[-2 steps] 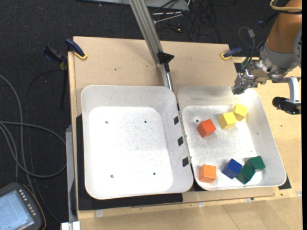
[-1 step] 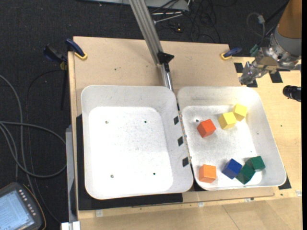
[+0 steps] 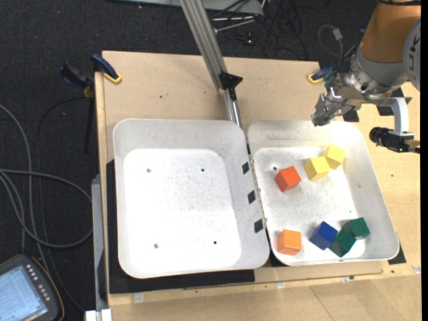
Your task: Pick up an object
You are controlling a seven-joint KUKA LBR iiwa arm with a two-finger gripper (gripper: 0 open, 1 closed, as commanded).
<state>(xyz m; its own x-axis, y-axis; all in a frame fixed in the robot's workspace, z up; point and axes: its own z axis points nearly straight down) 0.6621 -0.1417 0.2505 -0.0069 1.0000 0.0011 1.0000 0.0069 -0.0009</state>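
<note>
The right bin (image 3: 374, 199) holds several blocks. Two yellow blocks (image 3: 317, 168) (image 3: 335, 155) sit near its far side, with an orange-red block (image 3: 287, 178) to their left. Along the near edge lie an orange block (image 3: 289, 241), a blue block (image 3: 325, 235) and two dark green blocks (image 3: 359, 228) (image 3: 344, 241). My gripper (image 3: 323, 116) hangs above the far rim of the right bin, up and a little left of the yellow blocks, with nothing seen in it.
The left bin (image 3: 177, 196) lies beside the right one. A slanted metal pole (image 3: 207, 45) crosses the far bench and ends between the bins. Cables and clamps sit at the bench's far corners. A black fixture (image 3: 391, 138) lies right of the gripper.
</note>
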